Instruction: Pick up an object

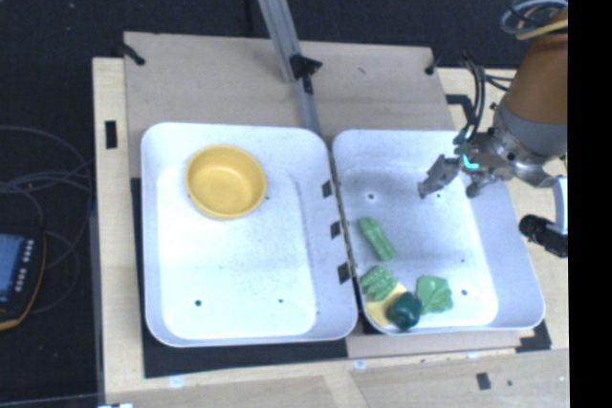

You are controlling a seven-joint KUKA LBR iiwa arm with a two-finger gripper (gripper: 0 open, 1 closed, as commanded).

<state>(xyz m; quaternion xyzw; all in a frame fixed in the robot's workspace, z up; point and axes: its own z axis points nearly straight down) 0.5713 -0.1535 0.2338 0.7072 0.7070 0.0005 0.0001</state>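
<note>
Counter point(382, 72): pale wooden top carrying two shallow white bins set side by side, their inner walls touching along the middle.

Left bin point(239, 301): holds one yellow bowl point(226, 181), upright, in the far-left part of the bin floor, near the far wall and apart from the side walls.

Right bin point(507, 301): holds a cluster of green items toward its near-left corner.
- Green elongated piece point(376, 238): lies tilted on the bin floor near the left wall, about midway along it.
- Light green ridged piece point(377, 282): just beside the left wall, nearer the front than the elongated piece.
- Light green leafy piece point(435, 292): near the front wall, to the right of the ridged piece.
- Dark green round piece point(404, 311): against the front wall, between the two light green pieces, resting on a small yellow item point(382, 309) whose shape cannot be made out.

Arm point(540, 100): grey with an orange band, entering over the right edge of the counter.

End effector point(454, 179): above the far-right part of the right bin, well apart from the green cluster. Its two fingers stand spread apart, with nothing between them.

Grey metal rail point(273, 0): runs at a slant from beyond the far edge of the counter down to the junction of the two bins.
</note>
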